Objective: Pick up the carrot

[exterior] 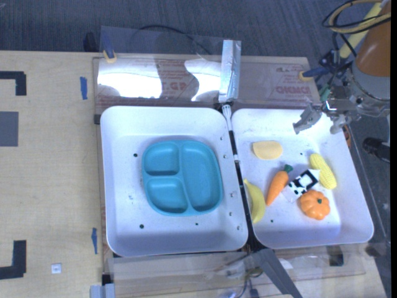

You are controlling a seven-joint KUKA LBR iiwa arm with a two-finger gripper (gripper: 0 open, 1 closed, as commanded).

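Your carrot lies in the right bin, about mid-bin, slanted with its green top up-right and the orange tip pointing lower left. Nothing grips it.

Your gripper hangs at the upper right of the frame, over the top edge of the right bin, well apart from the carrot. Two grey fingers splay outward with a clear gap between them (so open, as far as the view lets you judge) and nothing sits in that gap. Above it you see the orange band and a loop of yellow cable.

Around the carrot:
- banana just to its left, near the bin's left wall, close to the carrot's tip
- black-and-white checkered block just to its right, touching or almost touching, hard to tell
- pumpkin, small and orange, lower right of the carrot, just under the block
- corn further right, tilted
- pale yellow flat piece above the carrot, apart from it

Left bin holds a blue divided plate, three compartments, sitting near its centre. Both bins rest side by side on the bench, with a shiny clear panel behind them along the top.
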